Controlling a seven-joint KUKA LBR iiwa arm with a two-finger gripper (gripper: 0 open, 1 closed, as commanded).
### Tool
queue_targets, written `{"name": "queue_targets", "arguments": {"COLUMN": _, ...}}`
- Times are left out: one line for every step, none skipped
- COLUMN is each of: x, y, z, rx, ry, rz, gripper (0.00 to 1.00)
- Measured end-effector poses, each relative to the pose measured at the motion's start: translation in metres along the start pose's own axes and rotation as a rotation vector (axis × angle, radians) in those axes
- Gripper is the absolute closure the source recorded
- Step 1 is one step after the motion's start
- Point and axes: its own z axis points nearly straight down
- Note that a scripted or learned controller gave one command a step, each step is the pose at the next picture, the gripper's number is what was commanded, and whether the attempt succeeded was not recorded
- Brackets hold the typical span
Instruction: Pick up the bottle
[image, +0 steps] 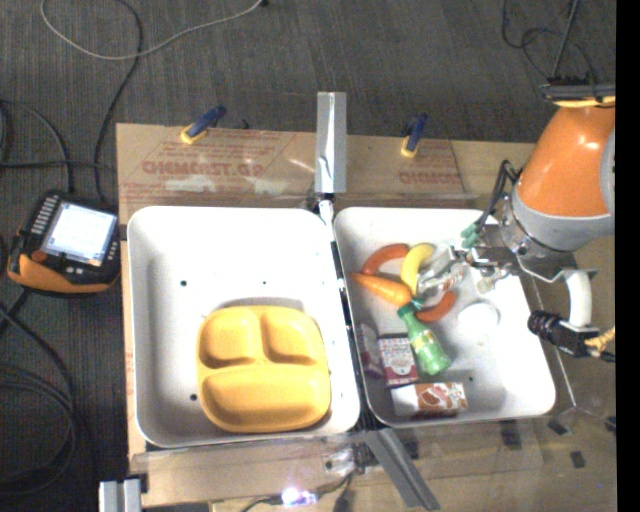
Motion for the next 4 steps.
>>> {"name": "queue_targets", "arguments": {"x": 0.007, "y": -0.025, "z": 0.138, "rx": -0.013, "ry": -0.002, "rz": -0.280, "gripper": 0.00}}
{"name": "queue_targets", "arguments": {"x": 0.008, "y": -0.030, "z": 0.136, "rx": 0.003, "ry": 0.003, "rz": -0.280, "gripper": 1.00}}
{"name": "queue_targets", "arguments": {"x": -0.055, "y": -0.011, "z": 0.146, "rx": -0.022, "ry": -0.007, "rz": -0.419, "gripper": 1.00}}
{"name": "queue_targets", "arguments": {"x": -0.102, "y": -0.020, "z": 0.146, "rx": -0.025, "ry": -0.002, "rz": -0.105, "gripper": 1.00}}
